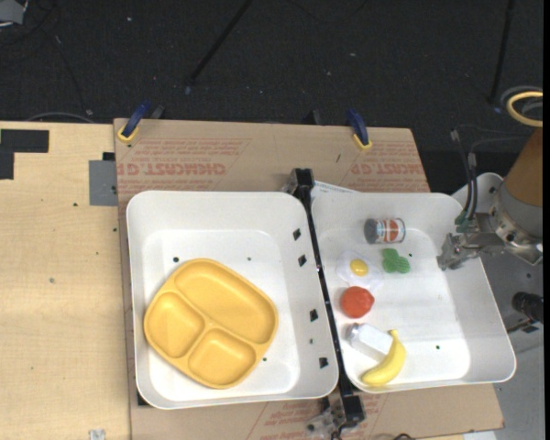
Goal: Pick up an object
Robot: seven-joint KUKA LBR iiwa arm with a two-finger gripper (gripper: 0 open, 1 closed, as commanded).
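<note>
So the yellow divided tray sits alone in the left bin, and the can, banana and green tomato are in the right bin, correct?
Not quite: the tomato is red, not green; the green item beside the can is a separate small object. The camera view shows this. The rest holds: the yellow divided tray sits alone in the left bin, and the can, banana and tomato lie in the right bin.

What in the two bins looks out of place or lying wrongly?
Little stands out. The small can in the right bin lies on its side. The banana rests against a white object. The yellow divided plate sits flat in the left bin.
</note>
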